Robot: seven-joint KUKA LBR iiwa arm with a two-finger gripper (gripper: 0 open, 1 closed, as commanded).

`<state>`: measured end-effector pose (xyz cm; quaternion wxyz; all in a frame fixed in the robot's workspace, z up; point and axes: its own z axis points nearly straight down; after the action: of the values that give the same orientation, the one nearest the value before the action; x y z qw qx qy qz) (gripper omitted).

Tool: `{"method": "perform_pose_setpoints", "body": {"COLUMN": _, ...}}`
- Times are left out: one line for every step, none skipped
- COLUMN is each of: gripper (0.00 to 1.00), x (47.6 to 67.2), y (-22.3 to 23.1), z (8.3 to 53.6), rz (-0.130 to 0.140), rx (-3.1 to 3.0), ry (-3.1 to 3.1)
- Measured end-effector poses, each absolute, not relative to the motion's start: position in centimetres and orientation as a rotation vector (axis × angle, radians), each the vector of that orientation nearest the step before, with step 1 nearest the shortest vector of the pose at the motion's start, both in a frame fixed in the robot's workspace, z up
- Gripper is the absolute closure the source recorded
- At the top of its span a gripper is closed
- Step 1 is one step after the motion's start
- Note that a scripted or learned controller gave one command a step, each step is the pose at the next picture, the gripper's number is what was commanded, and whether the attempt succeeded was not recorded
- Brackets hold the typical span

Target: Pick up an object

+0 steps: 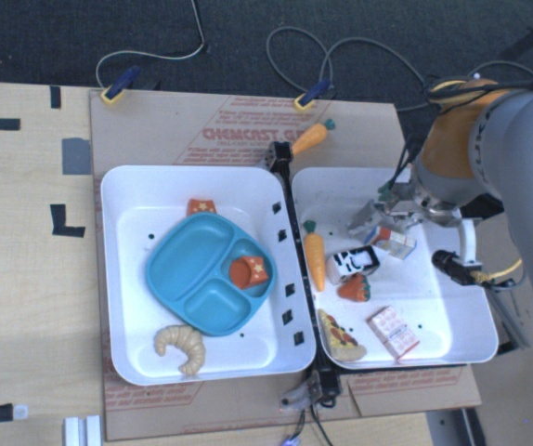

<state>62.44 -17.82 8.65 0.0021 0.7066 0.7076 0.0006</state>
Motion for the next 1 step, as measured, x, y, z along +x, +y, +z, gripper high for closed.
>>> {"method": "perform_pose_setpoints", "body": {"gripper": 1.00, "x": 62.49, "y": -17.87, "z": 9.67, "rz": 0.002, "rx": 2.215, "ry": 2.218}}
